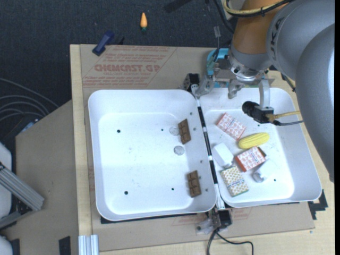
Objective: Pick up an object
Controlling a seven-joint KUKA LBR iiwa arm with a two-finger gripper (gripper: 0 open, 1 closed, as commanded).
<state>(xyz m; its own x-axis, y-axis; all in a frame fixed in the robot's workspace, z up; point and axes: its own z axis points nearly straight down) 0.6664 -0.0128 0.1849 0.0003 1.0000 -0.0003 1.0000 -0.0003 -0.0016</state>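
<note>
The gripper (218, 88) is seen over the far rim of the right bin (297, 158), close to the divide w/ the left bin (101, 142). Its fingers (232, 92) are spread apart, w/ nothing gripped between them. All objects lie on the bin floors. In the right bin, a red-patterned packet (230, 125) is placed nearest the gripper, w/ a yellow corn cob (253, 139) just beside it. Nearer the front, a white block (222, 154), a red box (249, 158), a checked packet (234, 180) and a small grey item (258, 177) are clustered. In the left bin, a far brown bar (184, 131) and a near brown bar (193, 183) are found along the right wall. The bins are carried on a table (133, 62) printed "CHEMCAST GP".
</note>
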